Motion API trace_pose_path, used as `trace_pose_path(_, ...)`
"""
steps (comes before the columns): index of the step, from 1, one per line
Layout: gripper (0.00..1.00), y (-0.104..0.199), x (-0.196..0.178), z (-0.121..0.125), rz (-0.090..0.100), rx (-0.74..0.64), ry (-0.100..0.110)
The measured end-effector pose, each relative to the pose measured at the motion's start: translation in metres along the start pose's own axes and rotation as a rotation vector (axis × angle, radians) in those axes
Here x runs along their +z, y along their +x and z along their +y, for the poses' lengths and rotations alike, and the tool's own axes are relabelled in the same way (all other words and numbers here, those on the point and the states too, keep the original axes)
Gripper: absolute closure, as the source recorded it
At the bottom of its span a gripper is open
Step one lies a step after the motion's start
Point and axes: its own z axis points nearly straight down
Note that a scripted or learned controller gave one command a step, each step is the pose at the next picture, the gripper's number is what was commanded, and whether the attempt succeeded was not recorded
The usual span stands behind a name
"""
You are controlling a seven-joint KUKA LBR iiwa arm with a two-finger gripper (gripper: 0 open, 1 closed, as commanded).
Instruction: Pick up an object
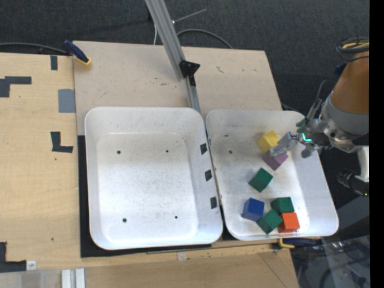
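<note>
Left bin (102, 161): nothing but dark specks on its floor. Right bin (231, 131): blue cube (252, 208) near the front edge, with two green cubes (276, 213) and an orange cube (290, 221) clustered towards the front right corner. A further green cube (260, 179) mid-floor. Yellow cube (269, 140) and purple cube (276, 158) near the right edge. Gripper (288, 144) sits just beside both; finger spacing cannot be told.
</note>
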Motion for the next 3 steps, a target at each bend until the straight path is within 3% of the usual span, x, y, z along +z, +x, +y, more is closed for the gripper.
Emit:
trace_pose_path(1,0.00,0.000,-0.002,0.001,-0.001,-0.001,-0.004)
trace_pose_path(3,0.00,0.000,0.085,-0.001,-0.001,-0.001,0.001)
